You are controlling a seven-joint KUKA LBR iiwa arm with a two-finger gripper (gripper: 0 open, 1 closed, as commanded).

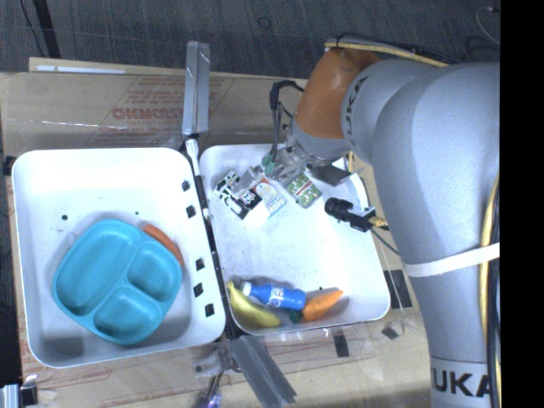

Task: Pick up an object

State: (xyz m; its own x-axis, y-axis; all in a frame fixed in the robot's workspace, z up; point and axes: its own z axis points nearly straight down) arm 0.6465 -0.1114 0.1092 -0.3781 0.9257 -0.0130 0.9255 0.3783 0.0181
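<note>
Hanging over the right bin [374,266], the gripper [255,189] is hiding its claw state; I cannot tell it. Bottle [276,296], banana [249,309] and carrot [321,304] are lying touching at the front wall; the bottle is looking light, stiff and slippery, so its middle seems the best place to hold.

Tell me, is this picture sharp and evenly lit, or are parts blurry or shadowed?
In the camera view, light is even; the blue tray casts a soft shadow on the left bin. The arm looms large and slightly soft. The gripper is small and hard to make out; the bottle, banana and carrot in the right bin are clear enough.
</note>
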